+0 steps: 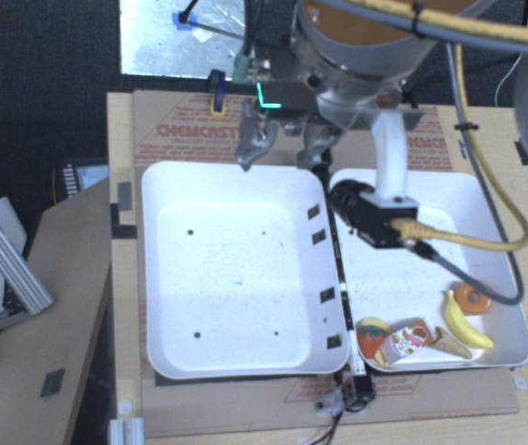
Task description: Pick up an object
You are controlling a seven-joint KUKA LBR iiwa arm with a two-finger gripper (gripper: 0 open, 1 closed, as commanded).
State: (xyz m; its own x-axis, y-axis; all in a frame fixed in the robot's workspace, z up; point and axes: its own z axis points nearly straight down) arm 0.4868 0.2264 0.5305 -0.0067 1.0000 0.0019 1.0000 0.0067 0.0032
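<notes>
My gripper hangs over the far rim of the left bin. Its two fingers stand apart, open, with nothing between them. The objects lie far from it, in the front corner of the right bin: a yellow banana, an orange round fruit behind it, a red-orange fruit, a small printed carton and a brown cone-shaped piece.
A black device on a white post, with a yellow cable, hangs from the arm over the right bin's far half. The divider between the bins carries dark clips. The bins rest on cardboard.
</notes>
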